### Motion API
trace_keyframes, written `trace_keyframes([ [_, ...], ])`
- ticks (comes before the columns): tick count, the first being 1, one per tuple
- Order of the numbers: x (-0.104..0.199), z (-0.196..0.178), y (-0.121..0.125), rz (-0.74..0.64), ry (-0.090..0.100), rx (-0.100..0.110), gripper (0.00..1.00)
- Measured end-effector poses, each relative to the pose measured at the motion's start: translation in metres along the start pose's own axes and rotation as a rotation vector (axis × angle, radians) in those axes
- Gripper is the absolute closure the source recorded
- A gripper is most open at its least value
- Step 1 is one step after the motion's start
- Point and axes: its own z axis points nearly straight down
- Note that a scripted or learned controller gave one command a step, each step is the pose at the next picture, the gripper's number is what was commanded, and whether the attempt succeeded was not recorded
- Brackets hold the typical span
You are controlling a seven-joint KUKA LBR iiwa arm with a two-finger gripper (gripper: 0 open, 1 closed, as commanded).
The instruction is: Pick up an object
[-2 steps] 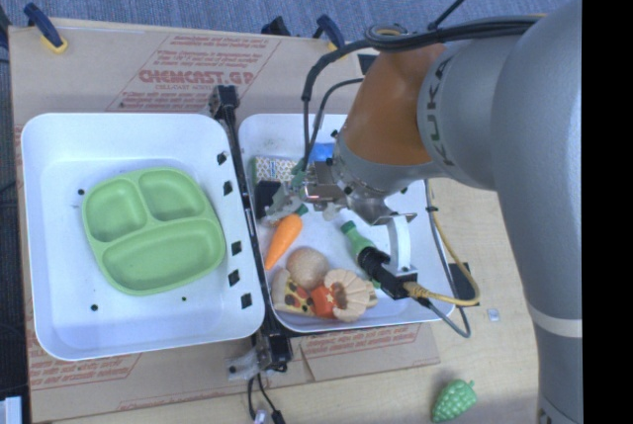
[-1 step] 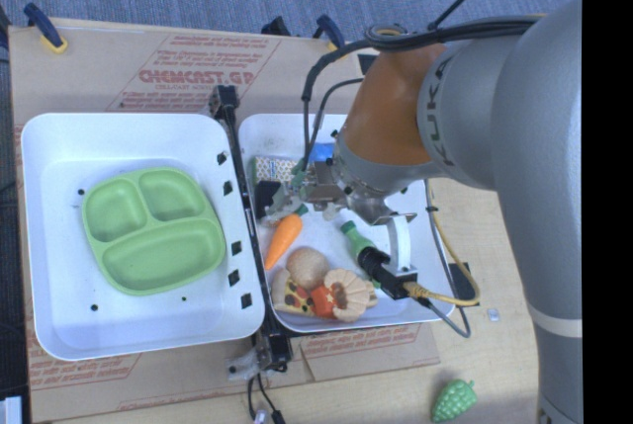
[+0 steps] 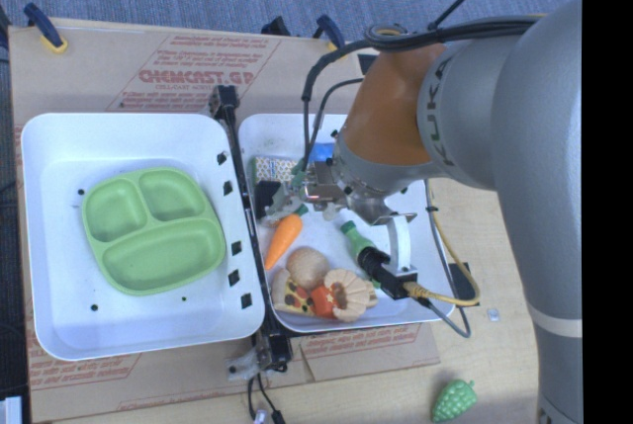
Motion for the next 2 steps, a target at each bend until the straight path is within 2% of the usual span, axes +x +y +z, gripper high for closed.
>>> trace_keyframes([
  [1,0.000,0.000,0.000,0.000,0.000,0.000,0.00],
  [2,-0.047,0.056,-0.009,0.001,0.000,0.001,0.00],
])
